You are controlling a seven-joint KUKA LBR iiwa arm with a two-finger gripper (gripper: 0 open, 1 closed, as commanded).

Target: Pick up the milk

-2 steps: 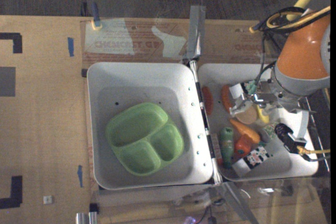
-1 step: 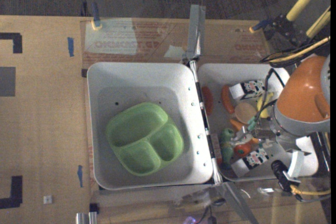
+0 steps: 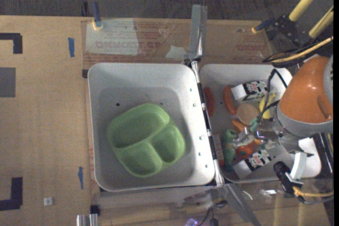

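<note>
Presently, stock as follows. Left bin [image 3: 100, 114]: one green divided plate [image 3: 146, 138], nothing else of note. Right bin [image 3: 214, 74]: two milk cartons with cow-patch print, one at the far side [image 3: 250, 89], one at the near side [image 3: 256, 160]; between them assorted toy food in orange, red and green, a tan round piece [image 3: 247, 113] among them. Arm [image 3: 307, 98]: over the right side of the right bin. Gripper [image 3: 256, 130]: low among the toy food, between the two cartons; whether its fingers are apart or together cannot be told. Status, by judgement: pickup not done; both cartons rest in the bin, neither visibly gripped. Remaining: settle on one carton, grasp, lift clear.
</note>
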